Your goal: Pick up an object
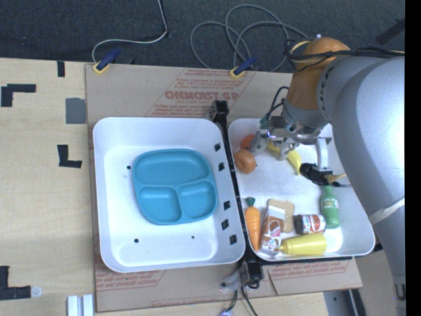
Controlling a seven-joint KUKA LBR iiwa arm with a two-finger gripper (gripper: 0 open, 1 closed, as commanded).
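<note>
My gripper (pixel 276 143) hangs over the back of the right bin (pixel 358 206), under the orange wrist band. A yellow piece (pixel 293 159) lies just below its fingers. A brown onion-like ball (pixel 245 161) sits to its left by the divider, with a small orange piece (pixel 247 141) behind it. Along the front of the bin lie a carrot (pixel 252 222), a snack packet (pixel 275 226), a dark jar with a red label (pixel 310 224), a yellow mustard bottle (pixel 304 245) and a green bottle (pixel 329 207).
The left bin (pixel 108 196) holds a blue divided plate (pixel 174 184). Black clips (pixel 221 114) join the bins along the middle. The grey arm (pixel 368 124) covers the right side of the bench. Cables (pixel 250 31) lie behind the bins.
</note>
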